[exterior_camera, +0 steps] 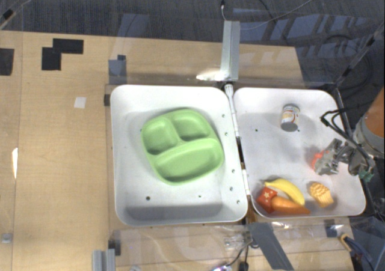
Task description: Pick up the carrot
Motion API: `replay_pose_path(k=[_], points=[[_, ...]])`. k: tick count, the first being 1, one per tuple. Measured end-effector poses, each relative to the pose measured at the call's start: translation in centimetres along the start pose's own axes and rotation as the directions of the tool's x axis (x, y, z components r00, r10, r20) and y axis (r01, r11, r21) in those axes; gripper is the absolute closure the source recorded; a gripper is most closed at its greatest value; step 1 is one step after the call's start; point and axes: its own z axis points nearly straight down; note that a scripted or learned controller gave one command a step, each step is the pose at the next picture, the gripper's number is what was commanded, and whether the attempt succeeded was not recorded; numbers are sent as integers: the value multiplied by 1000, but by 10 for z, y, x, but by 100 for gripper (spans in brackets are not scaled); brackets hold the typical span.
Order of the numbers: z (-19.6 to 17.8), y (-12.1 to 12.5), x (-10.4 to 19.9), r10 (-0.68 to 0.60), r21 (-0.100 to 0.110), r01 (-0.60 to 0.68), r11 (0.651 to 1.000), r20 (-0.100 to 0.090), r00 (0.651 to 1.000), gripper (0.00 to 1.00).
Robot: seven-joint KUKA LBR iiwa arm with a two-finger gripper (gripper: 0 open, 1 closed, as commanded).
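Note:
The carrot (290,206) is orange and lies flat near the front wall of the right bin (264,104). It sits just under a yellow banana (286,190) and next to a red piece (265,198). My gripper (323,162) hovers over the right part of that bin, up and to the right of the carrot and apart from it. The arm comes in from the right edge.
A small tin can (290,117) stands at the back of the right bin. A yellow-brown pastry-like item (320,193) lies right of the banana, below the gripper. The left bin (126,143) holds a green divided plate (207,164).

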Motion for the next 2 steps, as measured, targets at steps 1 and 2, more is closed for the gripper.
replay_pose_path(k=[1, 2], points=[[-35, 50, -1, -213, -1, 213, 977, 2, 977, 100], [-46, 52, -4, -212, -2, 212, 977, 10, 977, 100]])
